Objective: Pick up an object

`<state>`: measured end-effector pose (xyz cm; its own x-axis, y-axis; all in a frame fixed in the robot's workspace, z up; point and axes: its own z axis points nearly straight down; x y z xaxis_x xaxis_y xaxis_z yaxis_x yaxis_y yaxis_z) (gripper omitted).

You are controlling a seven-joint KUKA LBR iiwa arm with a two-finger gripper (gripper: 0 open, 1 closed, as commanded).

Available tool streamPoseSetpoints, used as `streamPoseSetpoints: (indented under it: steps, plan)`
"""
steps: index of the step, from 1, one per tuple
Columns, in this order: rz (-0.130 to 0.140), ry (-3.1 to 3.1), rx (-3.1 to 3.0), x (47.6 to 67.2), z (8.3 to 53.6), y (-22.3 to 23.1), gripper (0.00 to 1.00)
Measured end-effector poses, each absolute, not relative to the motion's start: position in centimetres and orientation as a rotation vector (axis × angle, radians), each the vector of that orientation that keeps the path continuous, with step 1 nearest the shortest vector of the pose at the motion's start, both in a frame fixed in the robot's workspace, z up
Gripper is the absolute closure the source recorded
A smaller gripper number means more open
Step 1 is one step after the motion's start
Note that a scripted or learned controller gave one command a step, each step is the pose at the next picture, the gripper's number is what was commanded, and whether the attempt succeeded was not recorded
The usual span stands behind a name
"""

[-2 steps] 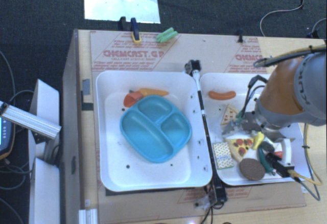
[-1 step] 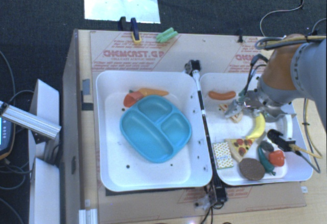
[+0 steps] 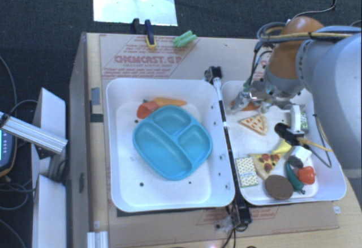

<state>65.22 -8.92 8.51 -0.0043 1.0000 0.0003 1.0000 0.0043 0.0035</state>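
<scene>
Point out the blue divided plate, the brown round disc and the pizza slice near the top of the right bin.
Blue divided plate (image 3: 172, 142): camera view, on its middle ridge.
Brown round disc (image 3: 278, 187): camera view, on its flat top.
Pizza slice (image 3: 254, 124): camera view, on its centre.

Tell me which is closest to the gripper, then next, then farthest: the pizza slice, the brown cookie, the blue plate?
From the gripper, in the camera view:
1. Pizza slice, just below it in the right bin.
2. Blue plate, across in the left bin.
3. Brown cookie, at the right bin's near edge.
</scene>
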Motion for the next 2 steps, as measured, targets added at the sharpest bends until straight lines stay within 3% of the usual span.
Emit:
streamPoseSetpoints:
  steps: [1,2]
  plan:
    - [-0.013,2.238,2.224,66.6,8.3,-10.2,0.00]
    - [0.000,2.225,2.217,66.1,9.2,-9.1,0.00]
